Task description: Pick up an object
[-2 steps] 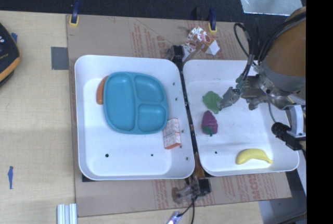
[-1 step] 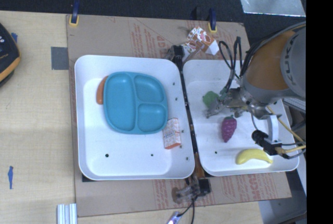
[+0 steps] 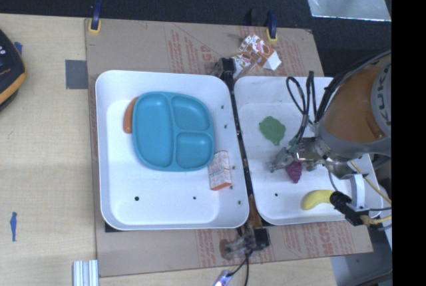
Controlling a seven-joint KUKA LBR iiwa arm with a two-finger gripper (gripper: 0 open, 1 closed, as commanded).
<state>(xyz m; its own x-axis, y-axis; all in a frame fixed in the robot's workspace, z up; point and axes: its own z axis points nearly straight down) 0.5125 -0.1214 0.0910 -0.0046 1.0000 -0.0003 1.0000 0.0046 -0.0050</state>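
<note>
So the two-finger metal gripper (image 3: 287, 159) is down inside the right shallow white plastic bin (image 3: 266, 208), and honestly I can't tell from this angle how it's set, it's just a blurry grey cluster. Touching it on its lower right side is a small dark purple lumpy object (image 3: 293, 172), partly tucked under the wrist hardware, so whether it's actually being held is unclear. Just up and left of the gripper lies a flat, soft-looking green leaf-shaped piece (image 3: 271, 129). Below and to the right sits a smooth yellow plastic banana (image 3: 317, 199), curved, near the bin's lower wall. Well off to the gripper's left, the left white bin (image 3: 160, 211) holds a glossy blue divided plastic plate (image 3: 173, 130) with three compartments, an orange thing (image 3: 127, 118) mostly hidden under its far edge, and a small printed paper packet (image 3: 220, 170) leaning by the plate's near corner. The grey arm (image 3: 356, 112) with black cables (image 3: 301, 100) is cut off at the edge.
</note>
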